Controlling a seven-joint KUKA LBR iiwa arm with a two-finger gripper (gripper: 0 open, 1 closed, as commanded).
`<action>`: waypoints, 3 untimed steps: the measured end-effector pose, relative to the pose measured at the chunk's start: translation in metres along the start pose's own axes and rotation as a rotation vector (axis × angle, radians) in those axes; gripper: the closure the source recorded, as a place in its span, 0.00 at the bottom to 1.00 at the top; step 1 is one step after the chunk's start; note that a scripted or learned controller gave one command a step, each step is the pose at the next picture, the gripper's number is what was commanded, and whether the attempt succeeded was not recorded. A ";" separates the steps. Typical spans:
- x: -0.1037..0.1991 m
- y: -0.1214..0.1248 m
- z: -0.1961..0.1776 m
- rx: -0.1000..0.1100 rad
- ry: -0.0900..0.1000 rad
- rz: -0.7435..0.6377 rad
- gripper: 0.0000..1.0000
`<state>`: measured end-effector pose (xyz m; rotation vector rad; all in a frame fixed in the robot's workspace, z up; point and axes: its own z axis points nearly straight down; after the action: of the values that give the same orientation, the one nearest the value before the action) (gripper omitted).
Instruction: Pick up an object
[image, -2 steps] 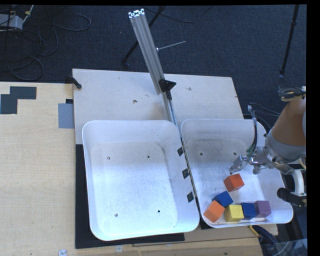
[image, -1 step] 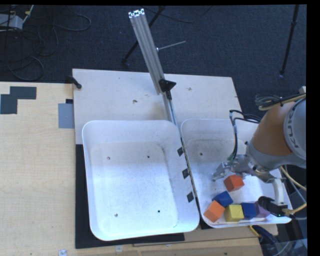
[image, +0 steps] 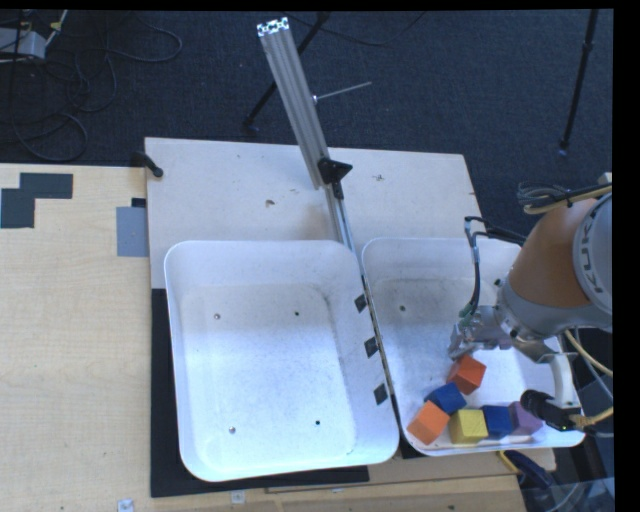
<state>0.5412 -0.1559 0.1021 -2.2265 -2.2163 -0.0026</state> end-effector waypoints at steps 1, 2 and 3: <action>0.000 0.000 0.001 0.001 0.000 0.003 0.00; 0.024 -0.043 0.010 -0.004 -0.004 0.000 0.00; 0.023 -0.042 0.010 -0.003 -0.002 0.001 0.00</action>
<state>0.4991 -0.1325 0.0924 -2.2302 -2.2175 -0.0030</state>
